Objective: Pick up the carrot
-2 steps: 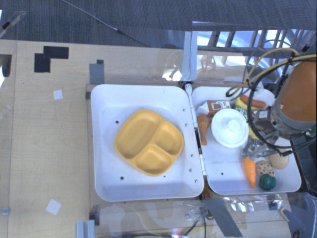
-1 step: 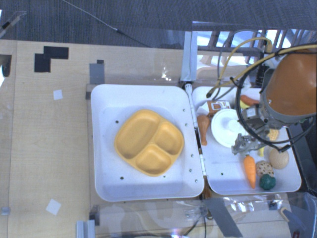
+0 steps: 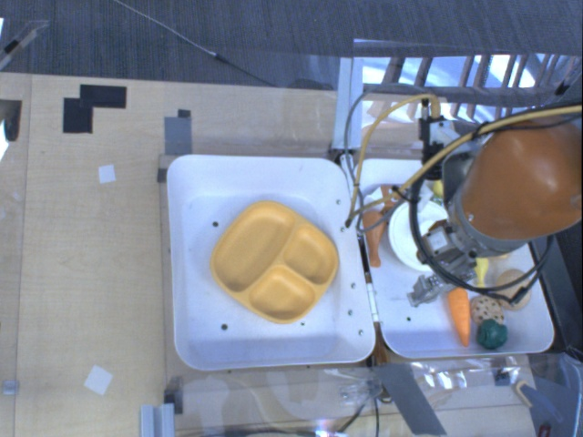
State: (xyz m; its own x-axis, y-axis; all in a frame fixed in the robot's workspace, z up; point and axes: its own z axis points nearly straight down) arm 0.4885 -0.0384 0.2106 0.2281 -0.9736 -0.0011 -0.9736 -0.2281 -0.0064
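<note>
An orange carrot (image 3: 459,315) lies in the lower part of the right-hand white bin (image 3: 410,330), at the lower right of the frame, its long axis running nearly straight up and down the picture. The broad end points toward the top of the frame and the thin tip toward the bin's near rim. Just right of it sit a dark green rounded item (image 3: 493,334) and, touching that from above, a small brown speckled piece (image 3: 485,309). A pale tan round object (image 3: 515,288) lies beside them toward the bin's right wall.

The end effector (image 3: 426,289) hangs just left of the carrot's broad end, low over the bin floor; whether it is wide or narrow cannot be told from this angle, and nothing is visible in its grasp. Above it the arm's grey wrist and large orange band (image 3: 524,182) cover much of the bin. A white round plate (image 3: 408,236) shows partly beneath the arm, with a second slim orange piece (image 3: 373,242) lying along the bin's left wall.

In the left-hand white bin (image 3: 196,244), at the frame's centre, rests a yellow divided plate (image 3: 275,260) with three compartments. Both bins stand on a light wooden table (image 3: 82,280), which bears black markers (image 3: 93,106) at the upper left.
</note>
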